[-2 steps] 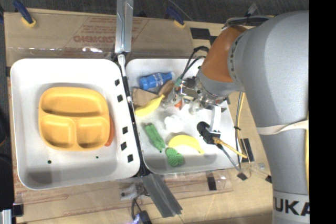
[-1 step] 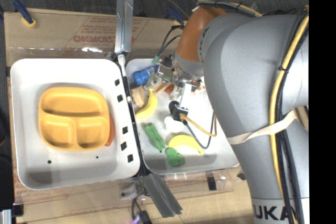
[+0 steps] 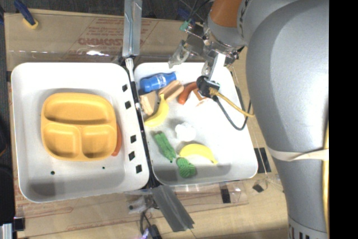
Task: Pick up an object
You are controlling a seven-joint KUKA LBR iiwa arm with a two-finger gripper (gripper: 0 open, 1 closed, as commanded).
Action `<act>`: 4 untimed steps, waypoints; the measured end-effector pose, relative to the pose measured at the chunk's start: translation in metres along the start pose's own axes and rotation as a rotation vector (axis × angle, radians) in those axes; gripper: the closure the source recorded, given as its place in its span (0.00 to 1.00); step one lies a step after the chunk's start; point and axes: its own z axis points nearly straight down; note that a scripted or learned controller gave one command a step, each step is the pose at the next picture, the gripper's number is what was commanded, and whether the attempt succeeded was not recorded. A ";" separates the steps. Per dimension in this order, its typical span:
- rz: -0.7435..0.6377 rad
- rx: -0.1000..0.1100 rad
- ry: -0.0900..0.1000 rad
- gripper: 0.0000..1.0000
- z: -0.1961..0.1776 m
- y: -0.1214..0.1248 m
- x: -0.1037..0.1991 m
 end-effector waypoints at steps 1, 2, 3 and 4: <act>-0.097 0.015 -0.006 0.00 0.141 0.011 -0.007; -0.622 0.005 -0.003 0.00 0.030 0.027 -0.030; -0.631 -0.013 0.001 0.00 0.115 -0.001 -0.046; -0.630 -0.002 0.000 0.00 0.131 -0.038 -0.030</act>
